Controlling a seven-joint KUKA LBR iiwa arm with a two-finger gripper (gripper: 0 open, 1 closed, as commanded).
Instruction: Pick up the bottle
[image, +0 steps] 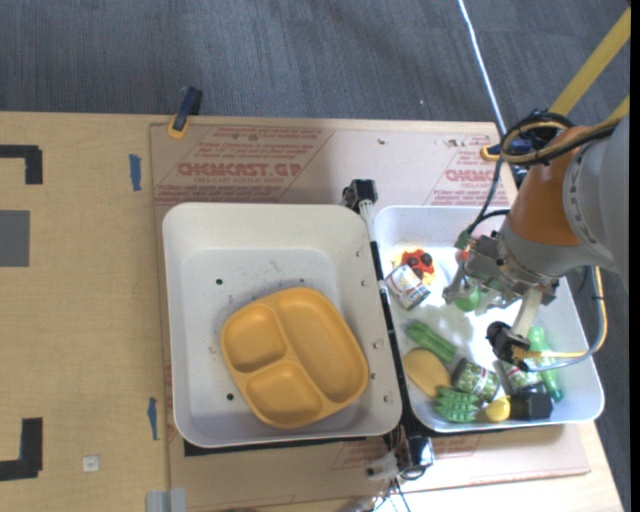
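Observation:
A green bottle lies near the right wall of the right bin, its dark-capped end pointing toward the front corner. My gripper hangs low over the middle of that bin, up and to the left of the bottle, and part of the wrist hides the bottle's upper end. A small green object shows at the gripper's left side; whether it is touched cannot be made out.
The right bin also holds a red-and-white can, a red toy, a green vegetable, a yellow piece, a small jar and a lemon. The left bin holds a yellow divided plate.

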